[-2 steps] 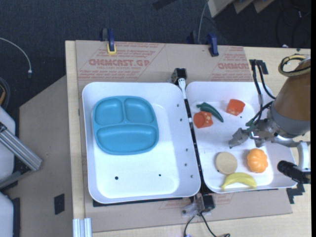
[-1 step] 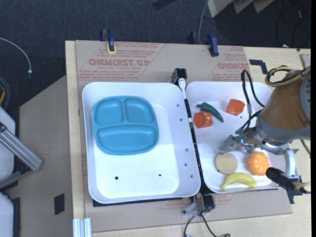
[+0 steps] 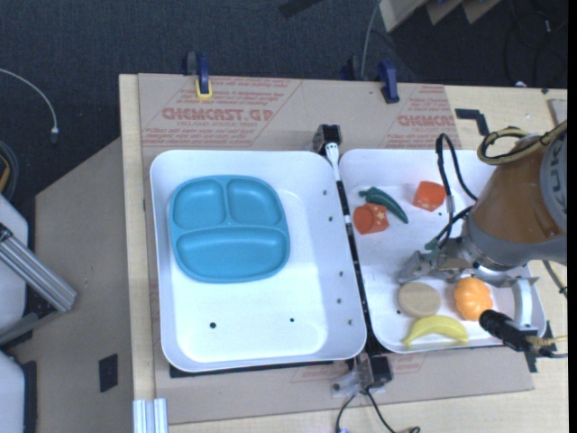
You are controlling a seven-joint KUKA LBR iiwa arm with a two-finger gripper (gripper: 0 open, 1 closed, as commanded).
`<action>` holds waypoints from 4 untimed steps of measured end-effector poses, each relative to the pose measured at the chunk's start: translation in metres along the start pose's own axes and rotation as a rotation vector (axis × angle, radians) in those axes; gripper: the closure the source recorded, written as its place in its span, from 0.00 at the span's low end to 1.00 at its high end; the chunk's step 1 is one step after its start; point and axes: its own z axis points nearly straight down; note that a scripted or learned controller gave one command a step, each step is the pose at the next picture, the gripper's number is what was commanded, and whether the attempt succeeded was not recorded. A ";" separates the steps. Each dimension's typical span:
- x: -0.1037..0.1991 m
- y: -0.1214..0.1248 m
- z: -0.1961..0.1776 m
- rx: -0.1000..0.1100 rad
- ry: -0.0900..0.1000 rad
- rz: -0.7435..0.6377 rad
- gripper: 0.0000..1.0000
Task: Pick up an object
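The right bin (image 3: 397, 165) holds several small items. A red tomato-like piece (image 3: 370, 219) and a green pepper (image 3: 386, 202) lie near its left wall, and an orange-red block (image 3: 430, 195) sits behind them. A beige round disc (image 3: 419, 298), an orange ball (image 3: 471, 298) and a yellow banana (image 3: 435, 330) lie near the front edge. My gripper (image 3: 424, 264) hangs low over the bin, just behind the beige disc and left of the orange ball. I see nothing held in it.
A blue divided plate (image 3: 230, 228) lies in the back half of the left bin (image 3: 270, 341). The arm's body (image 3: 518, 210) covers the right bin's right side. Cables (image 3: 446, 165) loop near the arm. Clamps (image 3: 329, 138) join the bins at the back.
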 end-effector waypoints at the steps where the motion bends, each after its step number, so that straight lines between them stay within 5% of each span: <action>1: 0.000 0.001 -0.012 -0.004 -0.002 0.000 1.00; 3: 0.008 0.006 -0.135 -0.010 -0.004 -0.003 1.00; 4: 0.009 0.007 -0.141 -0.006 -0.003 -0.002 1.00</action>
